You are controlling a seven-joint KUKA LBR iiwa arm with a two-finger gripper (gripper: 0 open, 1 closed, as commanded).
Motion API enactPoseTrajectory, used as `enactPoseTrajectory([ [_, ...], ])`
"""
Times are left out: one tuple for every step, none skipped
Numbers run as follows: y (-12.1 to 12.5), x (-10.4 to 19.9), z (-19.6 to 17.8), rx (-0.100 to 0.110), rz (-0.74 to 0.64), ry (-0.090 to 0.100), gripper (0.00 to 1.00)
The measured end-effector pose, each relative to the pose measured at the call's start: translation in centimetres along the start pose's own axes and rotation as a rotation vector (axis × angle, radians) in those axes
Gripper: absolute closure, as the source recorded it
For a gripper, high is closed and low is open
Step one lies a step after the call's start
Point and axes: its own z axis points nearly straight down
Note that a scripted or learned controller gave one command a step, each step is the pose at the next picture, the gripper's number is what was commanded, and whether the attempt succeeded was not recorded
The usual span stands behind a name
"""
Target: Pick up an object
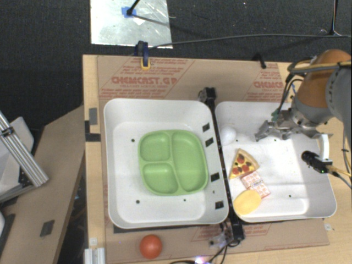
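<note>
over the right bin (324, 202), near its back wall, your jaws (273, 131) hang spread and empty, with nothing between the fingers. the likely targets lie well apart from them toward the bin's front left: a pizza slice toy (242, 164), a small pink packet (257, 183) just below it, and a yellow round piece (247, 202) touching the packet. a white egg-like object (227, 135) sits closer, against the divider. watch for two risks: the clustered items may shift or come up together, and the white one, hard by the wall, leaves little finger room.
</note>
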Motion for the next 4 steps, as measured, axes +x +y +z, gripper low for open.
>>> enactPoseTrajectory([
  [0.2, 0.0, -1.3, -0.006, -0.001, -0.001, 1.0],
  [0.4, 0.0, -5.7, -0.005, -0.001, -0.001, 1.0],
  [1.0, -0.2, -10.2, -0.006, -0.002, -0.001, 1.0],
  [2.0, -0.6, -15.2, -0.007, -0.003, -0.002, 1.0],
])
